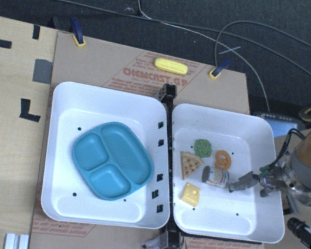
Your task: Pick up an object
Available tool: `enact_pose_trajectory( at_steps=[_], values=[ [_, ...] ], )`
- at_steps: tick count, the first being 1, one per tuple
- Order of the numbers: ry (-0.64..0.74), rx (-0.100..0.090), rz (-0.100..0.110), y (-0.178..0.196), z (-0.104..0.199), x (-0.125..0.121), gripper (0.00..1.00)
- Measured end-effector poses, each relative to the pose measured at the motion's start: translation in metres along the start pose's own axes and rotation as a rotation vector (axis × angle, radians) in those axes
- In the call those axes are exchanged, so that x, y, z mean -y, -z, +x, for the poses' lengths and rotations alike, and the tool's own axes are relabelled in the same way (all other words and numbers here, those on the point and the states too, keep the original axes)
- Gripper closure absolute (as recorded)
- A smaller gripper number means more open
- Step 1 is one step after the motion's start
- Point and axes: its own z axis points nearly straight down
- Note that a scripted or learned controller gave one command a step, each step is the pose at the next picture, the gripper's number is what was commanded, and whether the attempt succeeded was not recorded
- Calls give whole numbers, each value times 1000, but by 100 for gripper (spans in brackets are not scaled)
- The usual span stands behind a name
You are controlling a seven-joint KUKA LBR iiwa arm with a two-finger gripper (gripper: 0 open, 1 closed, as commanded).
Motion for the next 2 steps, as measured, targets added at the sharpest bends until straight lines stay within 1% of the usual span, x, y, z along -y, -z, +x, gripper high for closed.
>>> enact_pose_trajectory(
  at_steps=[1, 2],
  values=[
    [1, -1, -1, -47, 9, 0, 0],
    [2, 0, -3, -35, 9, -1, 100]
  ],
)
